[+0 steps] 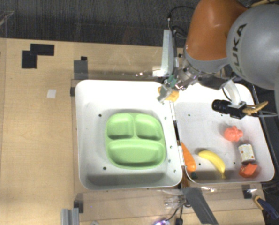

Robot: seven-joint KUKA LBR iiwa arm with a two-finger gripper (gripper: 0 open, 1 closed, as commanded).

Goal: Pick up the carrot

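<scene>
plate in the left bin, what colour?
Light green; the divided plate shows plainly in the camera view.

You see a pale tan wooden tabletop (31, 139) under even light, with flat black angular marker patches (36, 54) near its far left edge. Beyond it runs a strip of dark grey ribbed floor (83, 13).
</scene>
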